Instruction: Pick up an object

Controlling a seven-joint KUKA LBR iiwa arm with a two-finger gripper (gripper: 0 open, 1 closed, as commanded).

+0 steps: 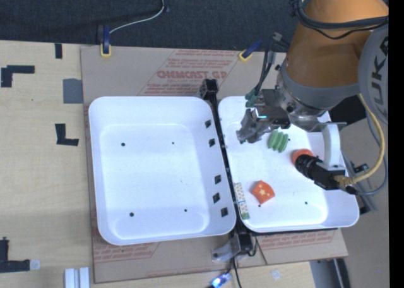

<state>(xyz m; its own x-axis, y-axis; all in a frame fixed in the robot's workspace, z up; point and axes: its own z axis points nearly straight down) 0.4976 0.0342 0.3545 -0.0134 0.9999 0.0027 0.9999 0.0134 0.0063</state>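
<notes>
Tool (251,130) hovers near right bin's (341,220) back edge, grip state unclear, green piece (278,141) just beside it — looks light, ribbed, probably soft; pinch it across the short sides.

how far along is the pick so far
Done: the gripper is down in the right bin, beside the green object. In hand: nothing visibly between its fingers. Left: grasping and lifting; the green object and the orange object both lie on the bin floor.

Fixed above the counter (38,154), looking down at a slant on both bins (151,230), moderately near.
</notes>
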